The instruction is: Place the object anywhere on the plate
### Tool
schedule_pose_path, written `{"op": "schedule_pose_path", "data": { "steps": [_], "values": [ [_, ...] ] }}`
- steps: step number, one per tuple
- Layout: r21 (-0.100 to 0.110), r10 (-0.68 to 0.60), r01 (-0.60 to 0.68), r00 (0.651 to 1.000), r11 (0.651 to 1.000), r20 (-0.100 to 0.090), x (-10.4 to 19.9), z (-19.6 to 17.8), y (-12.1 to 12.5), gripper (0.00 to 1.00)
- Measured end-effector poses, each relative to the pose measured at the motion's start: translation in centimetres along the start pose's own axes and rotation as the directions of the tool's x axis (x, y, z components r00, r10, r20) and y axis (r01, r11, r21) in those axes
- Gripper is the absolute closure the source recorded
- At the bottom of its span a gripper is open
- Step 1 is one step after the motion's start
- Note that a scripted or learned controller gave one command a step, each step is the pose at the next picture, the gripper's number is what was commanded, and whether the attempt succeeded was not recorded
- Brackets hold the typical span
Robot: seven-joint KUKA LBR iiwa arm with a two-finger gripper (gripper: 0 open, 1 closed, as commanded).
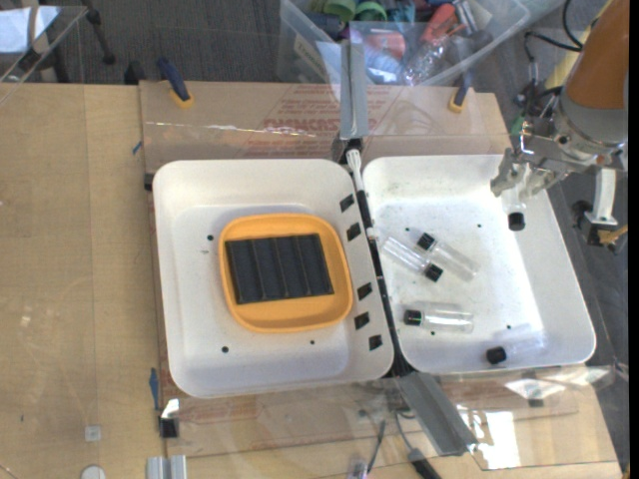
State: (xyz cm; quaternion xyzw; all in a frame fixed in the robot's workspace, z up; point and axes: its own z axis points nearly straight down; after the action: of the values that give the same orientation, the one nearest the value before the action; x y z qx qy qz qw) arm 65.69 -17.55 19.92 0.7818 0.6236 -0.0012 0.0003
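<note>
Bins are sitting side by side on a wooden bench, seen from above at a slant. An orange plate (pixel 287 270) with a dark ribbed centre is lying in the middle of the left bin (pixel 190 347). Three clear vials with black caps are resting on the floor of the right bin (pixel 559 307): two lying close together, crossing near their caps (pixel 417 255) (pixel 451 257), and a third (pixel 439 318) lying nearer the front edge, apart from them. None of them is touching the plate. The gripper (pixel 521 183) is hovering over the far right corner of the right bin, well apart from the vials; whether its jaws are wide or closed cannot be told, and nothing is showing between them. A clear tub of coloured items (pixel 399 13) is standing beyond the bins.
</note>
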Motion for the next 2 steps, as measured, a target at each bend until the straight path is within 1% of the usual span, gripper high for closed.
{"op": "schedule_pose_path", "data": {
  "steps": [1, 2],
  "values": [
    [-0.004, -0.165, 0.165, 0.986, 0.986, -0.001, 3.9, -2.6, 0.2, 1.00],
    [-0.005, -0.244, 0.244, 0.970, 0.970, 0.000, 4.6, -4.9, 0.0, 1.00]
  ]
}}
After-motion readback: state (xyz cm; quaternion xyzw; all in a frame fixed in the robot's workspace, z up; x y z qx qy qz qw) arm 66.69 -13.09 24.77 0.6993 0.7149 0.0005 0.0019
